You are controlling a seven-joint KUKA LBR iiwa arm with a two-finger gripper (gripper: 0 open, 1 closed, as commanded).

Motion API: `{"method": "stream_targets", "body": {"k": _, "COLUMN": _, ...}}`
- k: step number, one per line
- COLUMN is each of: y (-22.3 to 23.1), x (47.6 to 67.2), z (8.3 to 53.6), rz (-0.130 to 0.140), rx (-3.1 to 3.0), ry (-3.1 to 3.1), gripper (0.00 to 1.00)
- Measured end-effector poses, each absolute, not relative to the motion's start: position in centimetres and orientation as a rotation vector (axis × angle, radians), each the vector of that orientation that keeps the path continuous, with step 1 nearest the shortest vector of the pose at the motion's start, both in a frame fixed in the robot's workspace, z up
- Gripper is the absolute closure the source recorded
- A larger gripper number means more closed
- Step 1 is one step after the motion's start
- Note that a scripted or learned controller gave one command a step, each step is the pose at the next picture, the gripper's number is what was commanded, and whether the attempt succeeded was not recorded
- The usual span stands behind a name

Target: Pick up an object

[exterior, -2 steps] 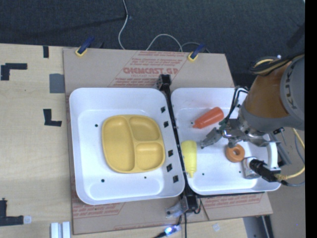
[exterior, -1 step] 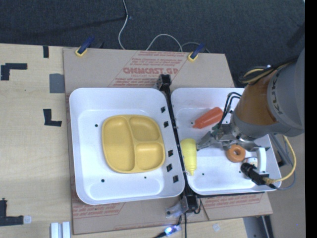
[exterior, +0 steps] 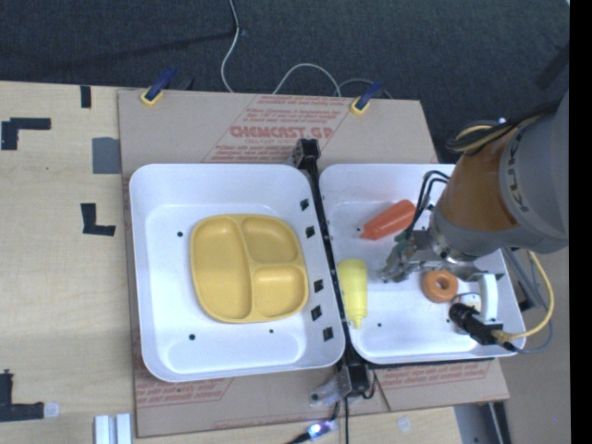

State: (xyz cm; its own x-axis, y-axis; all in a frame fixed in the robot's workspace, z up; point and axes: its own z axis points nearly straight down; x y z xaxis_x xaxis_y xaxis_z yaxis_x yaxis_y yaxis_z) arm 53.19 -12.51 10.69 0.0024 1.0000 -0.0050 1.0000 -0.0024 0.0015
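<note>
Two white bins sat side by side on the bench — the left bin (exterior: pixel 153 248) carried one yellow divided plate (exterior: pixel 248 267) with three compartments, lying flat near its middle. The right bin (exterior: pixel 416 348) carried three loose things: one orange carrot (exterior: pixel 389 218) toward the far edge, tilted; one yellow squeeze bottle (exterior: pixel 352 290) lying along the left wall, right against the divider between the bins; and one orange ring-shaped doughnut (exterior: pixel 440 285) toward the right side. And the arm (exterior: pixel 504 188) was in from the right, grey with its orange band, hanging over the right bin! The gripper (exterior: pixel 398 265) sat low in the bin's middle — between the bottle and the doughnut, just below the carrot, nearest the doughnut. Nothing could be seen between its tips, and whether it was clenched or released, I could not tell from this angle.
</note>
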Motion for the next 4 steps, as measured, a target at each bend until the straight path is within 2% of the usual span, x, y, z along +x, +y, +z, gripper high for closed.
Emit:
{"method": "stream_targets", "body": {"k": 3, "y": -11.5, "x": 53.0, "z": 25.6, "rz": 0.004, "rx": 2.216, "ry": 2.221, "gripper": 1.00}}
{"method": "stream_targets", "body": {"k": 4, "y": -5.5, "x": 53.2, "z": 24.4, "rz": 0.000, "rx": 2.215, "ry": 2.230, "gripper": 1.00}}
